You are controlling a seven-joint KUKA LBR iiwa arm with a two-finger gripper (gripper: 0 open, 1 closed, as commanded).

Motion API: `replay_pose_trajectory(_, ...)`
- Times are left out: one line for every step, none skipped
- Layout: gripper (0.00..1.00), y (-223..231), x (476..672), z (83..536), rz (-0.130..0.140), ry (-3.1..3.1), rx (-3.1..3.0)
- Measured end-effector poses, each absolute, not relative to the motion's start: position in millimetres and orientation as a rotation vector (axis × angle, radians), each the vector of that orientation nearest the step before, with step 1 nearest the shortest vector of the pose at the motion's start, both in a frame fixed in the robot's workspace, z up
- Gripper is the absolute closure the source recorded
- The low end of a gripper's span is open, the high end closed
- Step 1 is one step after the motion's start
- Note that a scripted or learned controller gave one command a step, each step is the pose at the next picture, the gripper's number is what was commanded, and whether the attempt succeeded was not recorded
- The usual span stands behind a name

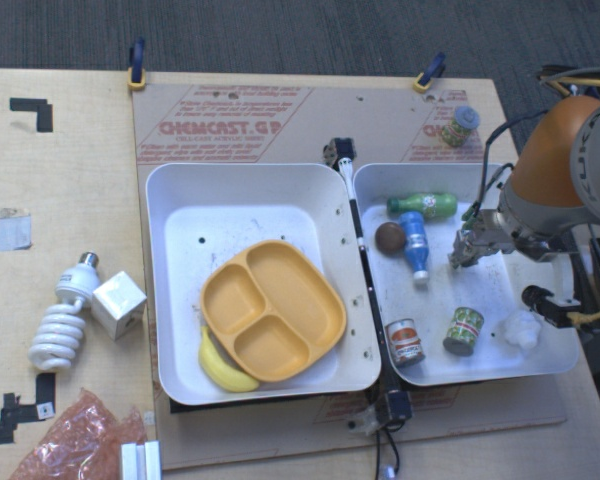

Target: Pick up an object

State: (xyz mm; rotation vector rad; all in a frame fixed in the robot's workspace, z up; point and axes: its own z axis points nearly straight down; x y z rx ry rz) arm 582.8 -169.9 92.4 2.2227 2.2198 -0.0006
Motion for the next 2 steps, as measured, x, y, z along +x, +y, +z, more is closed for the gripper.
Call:
replay_pose_trajectory(0.0,-96.2,656.3,136.0,-0.001,2.222,2.219)
replay_pose_trajectory(0.0,-95.5,595.6,97.5,-0.001,2.22,2.223)
